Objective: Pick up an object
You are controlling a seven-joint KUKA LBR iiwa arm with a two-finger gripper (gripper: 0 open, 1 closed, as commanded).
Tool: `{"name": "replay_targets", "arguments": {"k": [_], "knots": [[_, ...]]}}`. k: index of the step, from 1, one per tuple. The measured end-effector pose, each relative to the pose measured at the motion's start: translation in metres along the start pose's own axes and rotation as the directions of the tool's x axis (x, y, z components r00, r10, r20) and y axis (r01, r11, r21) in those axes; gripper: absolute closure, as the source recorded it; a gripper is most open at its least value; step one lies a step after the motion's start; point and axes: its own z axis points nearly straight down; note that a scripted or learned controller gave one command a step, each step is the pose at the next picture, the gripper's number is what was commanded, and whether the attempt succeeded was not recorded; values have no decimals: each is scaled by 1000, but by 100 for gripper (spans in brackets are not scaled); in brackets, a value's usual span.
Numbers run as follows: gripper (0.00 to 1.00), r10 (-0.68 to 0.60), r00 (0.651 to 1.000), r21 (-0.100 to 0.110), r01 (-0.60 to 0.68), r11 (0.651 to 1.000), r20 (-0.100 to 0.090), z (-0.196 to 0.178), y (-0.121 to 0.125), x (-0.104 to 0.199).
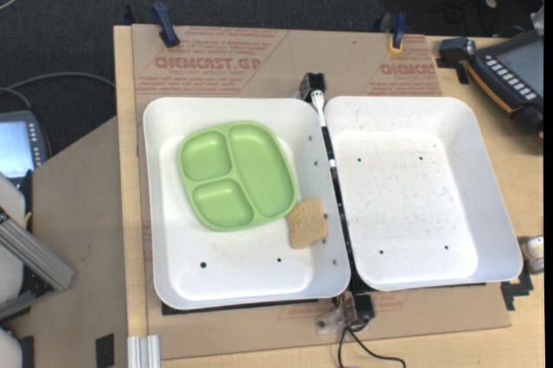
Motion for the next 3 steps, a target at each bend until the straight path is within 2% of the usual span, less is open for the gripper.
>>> {"name": "replay_targets", "arguments": {"k": [1, 2, 3], "knots": [[100, -10, 1000, 25, 10, 1000, -11, 44, -70, 44], [100, -8, 1000, 30, 8, 1000, -10, 140, -92, 66], [100, -8, 1000, -1, 8, 1000, -4, -1, -47, 46]]}}
